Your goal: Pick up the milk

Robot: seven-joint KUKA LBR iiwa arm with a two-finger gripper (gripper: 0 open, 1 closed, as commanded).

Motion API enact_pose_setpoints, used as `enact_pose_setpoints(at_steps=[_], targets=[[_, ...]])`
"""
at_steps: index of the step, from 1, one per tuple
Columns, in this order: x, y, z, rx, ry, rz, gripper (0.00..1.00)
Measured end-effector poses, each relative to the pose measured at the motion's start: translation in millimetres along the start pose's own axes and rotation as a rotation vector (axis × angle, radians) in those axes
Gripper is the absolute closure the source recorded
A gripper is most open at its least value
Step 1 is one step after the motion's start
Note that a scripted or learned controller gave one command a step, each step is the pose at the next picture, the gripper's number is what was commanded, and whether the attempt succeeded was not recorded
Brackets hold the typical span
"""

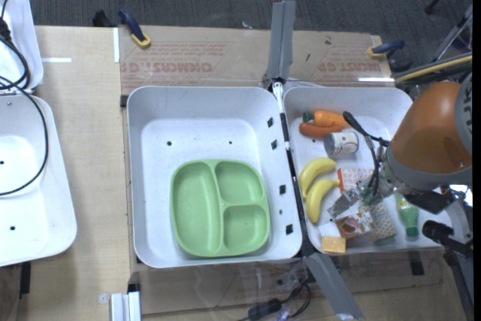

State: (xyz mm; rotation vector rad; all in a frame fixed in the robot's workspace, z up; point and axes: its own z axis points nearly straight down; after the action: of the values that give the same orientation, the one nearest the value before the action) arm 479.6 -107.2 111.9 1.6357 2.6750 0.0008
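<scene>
Grey arm with the orange band reaches down into the right-hand shallow white bin. Its hand sits low over the clutter near the bin's middle; metal parts show there, but whether it is clenched or released, I cannot tell.

Milk: likely the small white carton with printed sides, lying up-frame of the hand, apart from it, just beside the orange carrot with a green top. Identification not certain.

Left of the hand, two yellow bananas lie side by side. Directly under and below the hand, a flat patterned packet. A yellow cheese-like block lies down-left of it. A green bottle stands to its right.

Left-hand white bin, well left of the hand, carries a green three-compartment plastic tray.

Both bins rest on the wooden bench.
</scene>
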Motion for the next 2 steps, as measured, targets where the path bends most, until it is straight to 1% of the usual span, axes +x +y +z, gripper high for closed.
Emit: enact_pose_setpoints(at_steps=[1,2], targets=[[-0.8,0.3,-8.5,0.0,0.0,0.002,1.0],[-0.7,0.3,-8.5,0.0,0.0,0.003,0.0]])
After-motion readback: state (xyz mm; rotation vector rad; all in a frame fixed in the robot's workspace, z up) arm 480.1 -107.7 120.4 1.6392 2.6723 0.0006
